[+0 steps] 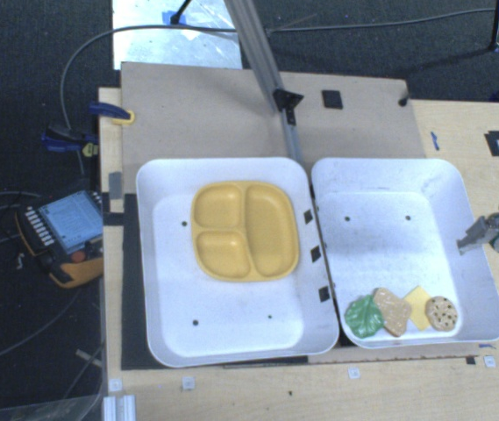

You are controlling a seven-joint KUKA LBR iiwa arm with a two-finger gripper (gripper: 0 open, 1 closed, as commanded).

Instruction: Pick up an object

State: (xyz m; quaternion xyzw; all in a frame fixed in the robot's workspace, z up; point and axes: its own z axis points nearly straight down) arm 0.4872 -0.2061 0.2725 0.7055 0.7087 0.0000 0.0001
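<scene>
Left bin (166,323): you have a yellow divided plate (245,231) lying in its upper middle.
Right bin (381,191): along the lower edge sit a green leaf (364,317), a tan bread piece (393,310), a yellow cheese wedge (418,304) and a round cookie (442,313), touching in a row.
Gripper (481,235): at the frame's right edge, over the bin's right rim, well above the food; jaw state cannot be read.

Two shallow white bins on a bench, seen from above. The left bin (166,323) holds a yellow divided plate (245,231). Along the near wall of the right bin (389,187) lie a green leaf (364,316), a tan slice (393,310), a yellow wedge (417,303) and a round cookie (441,312). The gripper (488,233) hangs at the right bin's right rim.
</scene>
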